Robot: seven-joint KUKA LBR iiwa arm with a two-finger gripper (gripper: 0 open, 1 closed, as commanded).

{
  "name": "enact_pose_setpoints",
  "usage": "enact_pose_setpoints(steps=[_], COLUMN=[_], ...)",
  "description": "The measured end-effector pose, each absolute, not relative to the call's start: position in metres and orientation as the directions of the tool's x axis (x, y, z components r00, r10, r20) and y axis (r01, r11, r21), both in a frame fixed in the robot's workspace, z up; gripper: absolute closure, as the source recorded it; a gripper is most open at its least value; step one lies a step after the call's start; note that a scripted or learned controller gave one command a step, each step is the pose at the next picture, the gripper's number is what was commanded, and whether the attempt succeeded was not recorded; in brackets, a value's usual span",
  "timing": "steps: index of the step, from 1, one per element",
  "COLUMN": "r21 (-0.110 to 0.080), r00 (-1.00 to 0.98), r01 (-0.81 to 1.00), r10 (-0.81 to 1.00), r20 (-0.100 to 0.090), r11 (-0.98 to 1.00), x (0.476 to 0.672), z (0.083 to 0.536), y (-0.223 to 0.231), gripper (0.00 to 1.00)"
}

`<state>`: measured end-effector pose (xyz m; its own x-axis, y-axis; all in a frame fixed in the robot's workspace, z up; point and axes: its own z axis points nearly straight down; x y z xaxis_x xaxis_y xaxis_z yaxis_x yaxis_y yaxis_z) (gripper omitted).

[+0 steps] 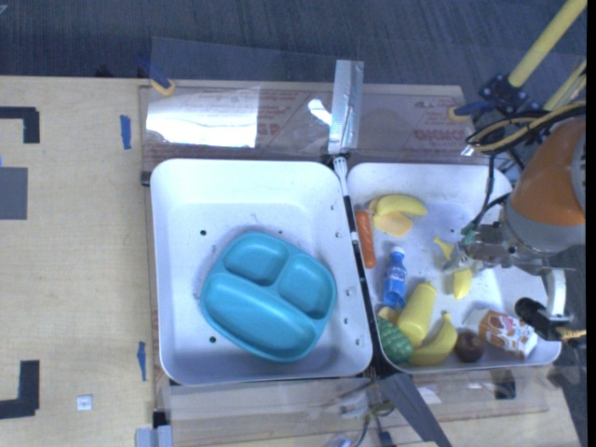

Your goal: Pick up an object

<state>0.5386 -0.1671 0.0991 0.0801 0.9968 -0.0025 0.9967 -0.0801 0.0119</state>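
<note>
The yellow piece (pixel 461 283) lies in the right bin (pixel 424 177) just below the gripper (pixel 463 254), whose grip we cannot make out, so we should descend straight, clear of the blue bottle (pixel 396 278).

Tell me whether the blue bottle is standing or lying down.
Lying down. The blue bottle rests on its side on the floor of the right bin, its length showing from above, beside the yellow bottle.

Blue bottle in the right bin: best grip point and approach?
Grip the blue bottle across its narrow body at mid-length, coming straight down. It lies flat, long axis roughly along the divider, with the carrot to its left and yellow bottle just below; its middle looks least crowded.
</note>
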Motion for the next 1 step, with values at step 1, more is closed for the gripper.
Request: enact_pose_setpoints(steps=[1], r21=[0.01], r00=[0.118], r01=[0.993], r10=[0.993], r20=[0.002], r11=[-0.118], x=[0.5959], z=[0.2772], y=[-0.0718], gripper=[1.0])
